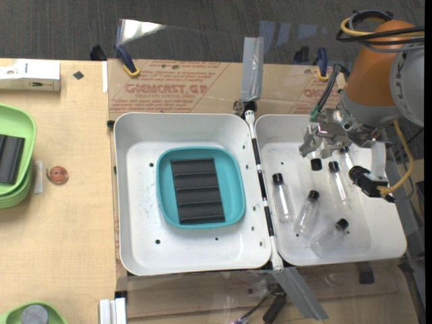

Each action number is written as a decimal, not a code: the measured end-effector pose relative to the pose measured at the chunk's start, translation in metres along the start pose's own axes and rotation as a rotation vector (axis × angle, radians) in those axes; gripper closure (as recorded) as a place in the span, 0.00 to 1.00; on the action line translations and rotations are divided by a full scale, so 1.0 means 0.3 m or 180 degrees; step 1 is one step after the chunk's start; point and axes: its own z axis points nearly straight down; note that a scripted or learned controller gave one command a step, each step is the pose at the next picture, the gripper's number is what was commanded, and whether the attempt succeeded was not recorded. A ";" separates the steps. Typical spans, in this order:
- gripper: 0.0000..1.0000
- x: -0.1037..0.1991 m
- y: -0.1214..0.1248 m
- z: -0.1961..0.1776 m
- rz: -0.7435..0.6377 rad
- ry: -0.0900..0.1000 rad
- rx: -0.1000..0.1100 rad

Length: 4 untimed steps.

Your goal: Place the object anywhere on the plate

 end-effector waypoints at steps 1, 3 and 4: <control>1.00 0.196 -0.130 0.000 -0.0284 0.0002 0.0004; 0.00 0.430 -0.242 -0.113 -0.0510 0.0000 -0.0001; 0.00 0.522 -0.166 -0.017 -0.0669 -0.0002 0.0004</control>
